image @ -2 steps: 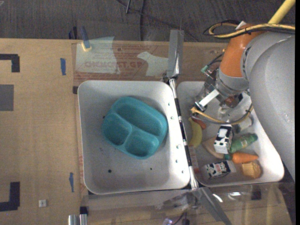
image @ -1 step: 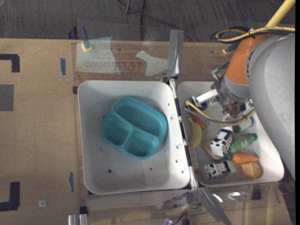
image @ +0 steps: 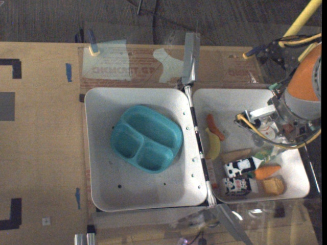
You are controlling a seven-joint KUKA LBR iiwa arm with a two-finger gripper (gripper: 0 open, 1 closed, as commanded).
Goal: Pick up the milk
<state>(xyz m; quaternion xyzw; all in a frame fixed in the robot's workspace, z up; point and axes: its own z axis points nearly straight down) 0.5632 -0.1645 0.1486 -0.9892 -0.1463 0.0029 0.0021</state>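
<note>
Looking down on the bench, I see 2 white bins side by side: the left bin point(image: 97, 152) holds a teal divided tray point(image: 146, 138) with 3 compartments, lying near its middle. The right bin point(image: 225, 98) holds the food items. The milk point(image: 242, 166), a carton with black-and-white cow patches, lies on its side toward the near edge of that bin, and a second cow-patterned carton point(image: 236, 186) lies just in front of it. An orange carrot point(image: 267, 172) rests beside the milk on the right, with a tan bread piece point(image: 274, 186) below it. Farther left in the same bin I see a yellow banana point(image: 212, 144) and a red chili point(image: 215, 127) touching it. My arm reaches in from the right, and the gripper point(image: 273, 131) hangs over the right bin, behind and apart from the milk; I cannot tell how it is set, as cables and the wrist clutter that spot.
</note>
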